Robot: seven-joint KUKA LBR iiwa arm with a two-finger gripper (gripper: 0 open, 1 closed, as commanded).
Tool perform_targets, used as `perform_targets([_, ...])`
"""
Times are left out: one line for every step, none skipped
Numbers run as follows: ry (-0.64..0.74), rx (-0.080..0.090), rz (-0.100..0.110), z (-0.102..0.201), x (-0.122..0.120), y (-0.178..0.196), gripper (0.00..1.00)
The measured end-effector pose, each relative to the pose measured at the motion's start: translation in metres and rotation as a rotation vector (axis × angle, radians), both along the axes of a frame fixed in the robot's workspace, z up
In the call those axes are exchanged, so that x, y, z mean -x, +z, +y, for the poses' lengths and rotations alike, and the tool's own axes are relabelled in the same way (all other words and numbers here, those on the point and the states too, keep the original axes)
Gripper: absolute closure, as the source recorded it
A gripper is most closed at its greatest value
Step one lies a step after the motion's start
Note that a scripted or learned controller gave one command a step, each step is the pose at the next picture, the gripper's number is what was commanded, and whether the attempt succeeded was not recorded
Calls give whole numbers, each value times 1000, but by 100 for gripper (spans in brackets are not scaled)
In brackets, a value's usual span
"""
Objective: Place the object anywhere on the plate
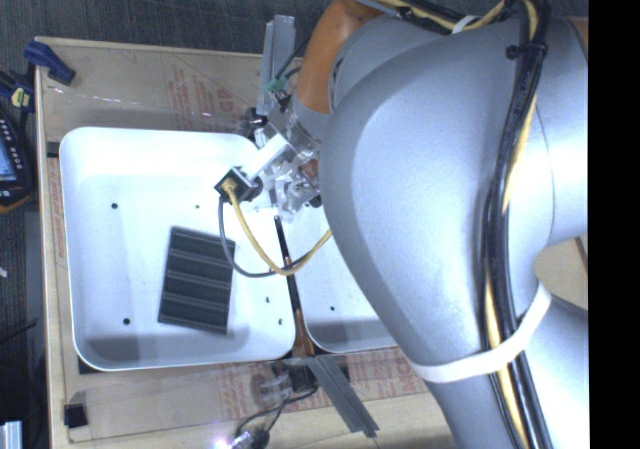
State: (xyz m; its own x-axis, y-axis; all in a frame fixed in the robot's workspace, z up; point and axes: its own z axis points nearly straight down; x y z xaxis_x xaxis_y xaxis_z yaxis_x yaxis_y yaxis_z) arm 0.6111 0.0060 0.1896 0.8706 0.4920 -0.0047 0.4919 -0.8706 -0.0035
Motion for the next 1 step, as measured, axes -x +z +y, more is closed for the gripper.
perform_targets([394, -3, -3, 71, -12, 1, 100])
